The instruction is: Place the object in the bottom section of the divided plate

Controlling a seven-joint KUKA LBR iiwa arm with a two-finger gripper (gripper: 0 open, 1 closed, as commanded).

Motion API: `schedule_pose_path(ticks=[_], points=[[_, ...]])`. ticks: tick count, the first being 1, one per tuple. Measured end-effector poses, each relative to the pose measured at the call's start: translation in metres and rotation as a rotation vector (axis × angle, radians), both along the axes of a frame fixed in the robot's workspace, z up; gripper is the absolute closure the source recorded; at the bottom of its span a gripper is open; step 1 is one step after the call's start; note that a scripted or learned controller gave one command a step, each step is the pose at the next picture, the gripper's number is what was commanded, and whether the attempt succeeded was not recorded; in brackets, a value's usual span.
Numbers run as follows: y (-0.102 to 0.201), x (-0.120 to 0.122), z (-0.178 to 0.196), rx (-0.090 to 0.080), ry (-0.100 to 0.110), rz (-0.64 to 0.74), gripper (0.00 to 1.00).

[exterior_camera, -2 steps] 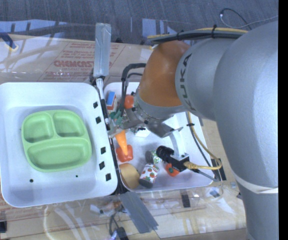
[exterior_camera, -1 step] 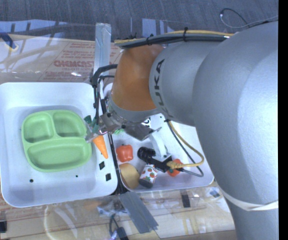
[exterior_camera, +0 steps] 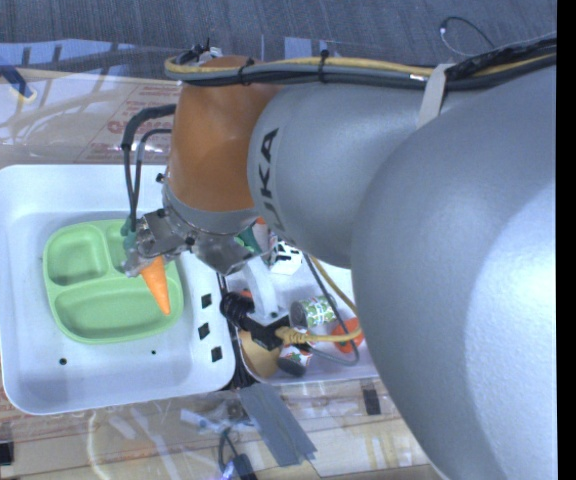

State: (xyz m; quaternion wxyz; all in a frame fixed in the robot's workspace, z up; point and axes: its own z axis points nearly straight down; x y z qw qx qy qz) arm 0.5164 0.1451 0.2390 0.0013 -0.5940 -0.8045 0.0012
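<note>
We've got an orange carrot (exterior_camera: 158, 283), cone-shaped, tip pointing down toward the lower edge of the view, tilted over the right rim of a light green divided plate (exterior_camera: 93, 283). The plate sits flat in the left white bin (exterior_camera: 28, 368).

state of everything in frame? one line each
end effector: low over the plate's right side, an orange carrot hanging from it
carrot: tip down, over the right edge of the bottom section
divided plate: green, flat in the left bin
left bin: holds the plate
right bin: holds several small items, mostly hidden behind the arm
arm: reaching in from the right
</note>
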Motion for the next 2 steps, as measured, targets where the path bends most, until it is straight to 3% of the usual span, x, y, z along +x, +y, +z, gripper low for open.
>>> schedule_pose_path(ticks=[1,2], points=[[-0.001,0.000,0.000,0.000,0.000,-0.001,0.00],[0.002,0.008,-0.034,-0.001,0.003,0.122,0.00]])
